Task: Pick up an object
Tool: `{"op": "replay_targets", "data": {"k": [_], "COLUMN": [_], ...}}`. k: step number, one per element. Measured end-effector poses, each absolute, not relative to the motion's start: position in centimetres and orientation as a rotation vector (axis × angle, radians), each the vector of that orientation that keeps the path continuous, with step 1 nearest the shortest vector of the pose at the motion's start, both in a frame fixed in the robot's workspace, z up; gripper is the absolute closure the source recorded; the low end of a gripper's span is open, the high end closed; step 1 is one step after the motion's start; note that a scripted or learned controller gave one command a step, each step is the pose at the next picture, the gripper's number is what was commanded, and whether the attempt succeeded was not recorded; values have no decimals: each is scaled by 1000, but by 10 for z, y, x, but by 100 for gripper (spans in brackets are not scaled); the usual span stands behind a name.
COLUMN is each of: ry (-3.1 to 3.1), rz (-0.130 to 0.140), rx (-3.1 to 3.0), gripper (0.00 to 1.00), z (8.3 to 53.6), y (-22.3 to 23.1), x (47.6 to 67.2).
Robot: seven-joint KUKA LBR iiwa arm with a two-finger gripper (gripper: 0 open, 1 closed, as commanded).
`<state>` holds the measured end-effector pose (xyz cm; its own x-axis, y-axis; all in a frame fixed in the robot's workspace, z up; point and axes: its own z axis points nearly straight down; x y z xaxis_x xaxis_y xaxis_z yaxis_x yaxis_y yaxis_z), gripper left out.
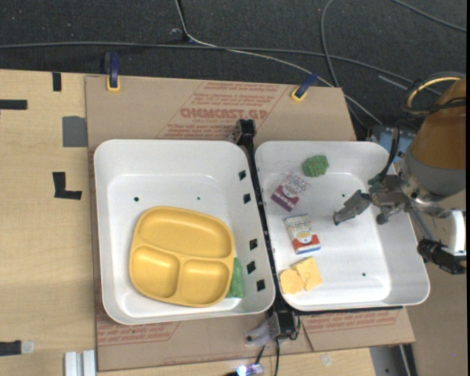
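The right bin [392, 288] holds a green knobbly ball [316, 165] at the back and a purple and white packet [289, 191] just below it. A small white carton with red and blue print [301, 234] lies mid-bin, and a yellow wedge [301, 276] sits near the front. My gripper [364, 211] hangs over the right side of this bin. It is open, with nothing between its fingers. It is right of the packet and the carton and touches neither.
The left bin [110, 171] holds a yellow divided tray [182, 255] with a green item [236, 279] wedged at its right edge. A black divider clip [245, 134] sits where the bins meet. Cables run across the dark floor behind.
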<state>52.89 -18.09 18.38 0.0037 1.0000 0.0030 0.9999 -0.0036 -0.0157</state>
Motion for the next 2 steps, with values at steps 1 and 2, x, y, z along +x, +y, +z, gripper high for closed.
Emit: {"op": "replay_targets", "data": {"k": [1,2], "ry": [-2221,-2220], "rz": [2,5], "rx": [-2219,-2218], "gripper": [0,0], "z": [192,129], "y": [-180,-182], "x": [532,535]}}
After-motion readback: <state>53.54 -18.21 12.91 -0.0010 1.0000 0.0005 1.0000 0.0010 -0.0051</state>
